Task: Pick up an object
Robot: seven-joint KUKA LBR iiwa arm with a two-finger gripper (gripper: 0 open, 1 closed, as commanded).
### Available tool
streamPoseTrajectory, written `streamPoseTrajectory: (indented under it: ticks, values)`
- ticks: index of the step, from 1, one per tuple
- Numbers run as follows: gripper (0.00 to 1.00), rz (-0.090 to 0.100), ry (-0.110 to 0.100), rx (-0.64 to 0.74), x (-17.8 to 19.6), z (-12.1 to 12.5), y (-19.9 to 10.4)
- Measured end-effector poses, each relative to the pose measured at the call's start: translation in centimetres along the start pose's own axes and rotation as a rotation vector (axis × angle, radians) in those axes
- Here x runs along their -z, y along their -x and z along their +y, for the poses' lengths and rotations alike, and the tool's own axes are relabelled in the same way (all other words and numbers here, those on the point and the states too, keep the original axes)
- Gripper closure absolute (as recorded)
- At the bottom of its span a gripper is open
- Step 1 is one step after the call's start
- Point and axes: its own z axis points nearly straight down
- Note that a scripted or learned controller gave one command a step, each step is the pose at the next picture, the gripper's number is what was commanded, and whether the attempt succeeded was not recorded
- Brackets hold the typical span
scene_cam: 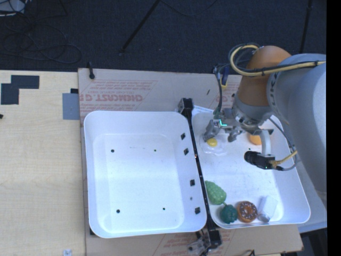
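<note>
The big grey arm (298, 105) fills the right side, its orange band (264, 76) hunched over the right bin (290, 196), wrist pointing down and to the left. Across the black divider from the jaws sits the left bin (96, 143), well apart from them, white floor bare but for a few dark dots. Under both bins lies a cardboard sheet (122, 92) with red lettering (upside down from here).

Now the gripper (219, 135) itself: it's down low in the upper part of the right bin, and whether its jaws are spread or closed I cannot tell, the view is too cluttered there. A small yellow object (212, 142) sits right at the tips, just below and to their left; touching or gripped, I can't say. An orange object (256, 140) peeks out on the far side of the wrist.

Well below the jaws, along the bin's near edge: a light green lumpy object (215, 192), a dark teal one (229, 213) just beside it, a brown ring-shaped doughnut (246, 211), then a pale white piece (268, 206).
</note>
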Motion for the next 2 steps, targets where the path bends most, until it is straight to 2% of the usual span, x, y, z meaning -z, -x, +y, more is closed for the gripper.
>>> streamPoseTrajectory:
  ticks: [1,2]
  values:
    - [1.0,0.0,0.0,0.0,1.0,-0.01,0.11]
    - [0.0,0.0,0.0,0.0,1.01,0.0,0.11]
